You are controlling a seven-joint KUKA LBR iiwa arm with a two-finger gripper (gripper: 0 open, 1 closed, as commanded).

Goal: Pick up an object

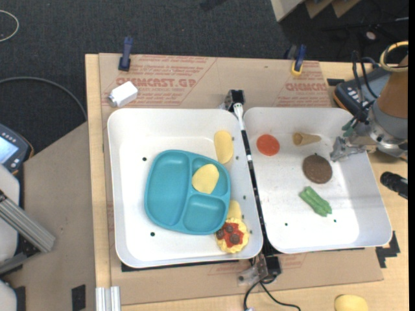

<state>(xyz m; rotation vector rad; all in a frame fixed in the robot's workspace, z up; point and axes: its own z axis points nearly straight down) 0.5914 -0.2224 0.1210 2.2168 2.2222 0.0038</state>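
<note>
Nearest us in the right bin (363, 235), the green pod-like piece (315, 200) lies toward the front, apart from everything; we judge it light, slightly soft, easiest pinched across its narrow width. Further back, the flat brown disc (317, 168) sits mid-bin, thin and hard to get under, so we would favour its edge. Near the back edge rest the red round piece (268, 144) and the small cone (306, 138), both light toys. The gripper (342, 149) hovers by the bin's right edge, just beside the disc; we cannot tell how it is set.
</note>
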